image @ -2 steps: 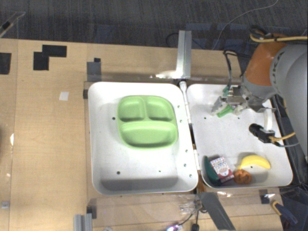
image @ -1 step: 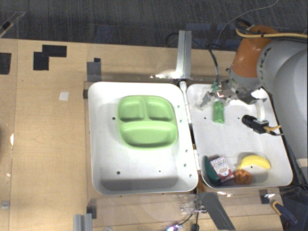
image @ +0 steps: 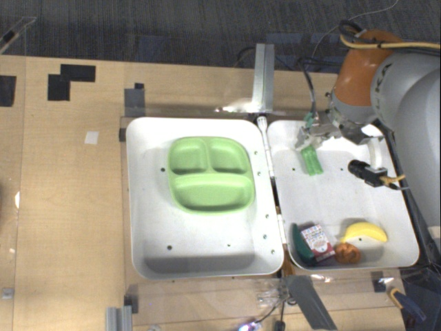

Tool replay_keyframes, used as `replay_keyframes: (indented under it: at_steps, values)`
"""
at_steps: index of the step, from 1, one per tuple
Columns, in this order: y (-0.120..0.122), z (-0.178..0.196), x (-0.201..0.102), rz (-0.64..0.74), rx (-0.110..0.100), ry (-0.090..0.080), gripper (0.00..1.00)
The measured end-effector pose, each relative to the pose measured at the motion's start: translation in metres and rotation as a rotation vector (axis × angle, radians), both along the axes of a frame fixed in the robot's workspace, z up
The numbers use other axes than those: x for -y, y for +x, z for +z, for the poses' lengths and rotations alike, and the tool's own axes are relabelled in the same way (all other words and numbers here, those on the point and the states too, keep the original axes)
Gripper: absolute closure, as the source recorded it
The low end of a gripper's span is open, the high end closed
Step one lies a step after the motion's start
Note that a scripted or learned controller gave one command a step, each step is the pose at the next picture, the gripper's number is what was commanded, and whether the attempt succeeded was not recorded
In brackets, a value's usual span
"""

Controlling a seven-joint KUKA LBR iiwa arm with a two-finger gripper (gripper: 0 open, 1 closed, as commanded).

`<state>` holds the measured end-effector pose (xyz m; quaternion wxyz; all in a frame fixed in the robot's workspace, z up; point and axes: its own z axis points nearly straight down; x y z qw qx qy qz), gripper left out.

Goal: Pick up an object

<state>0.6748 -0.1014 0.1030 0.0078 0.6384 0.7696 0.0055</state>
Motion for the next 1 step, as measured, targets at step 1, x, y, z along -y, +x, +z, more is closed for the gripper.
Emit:
replay_keyframes:
  at_steps: [1]
  values:
    - [-0.0046,0.0842,-0.0748,-0.057,-0.012,0.003,1.0]
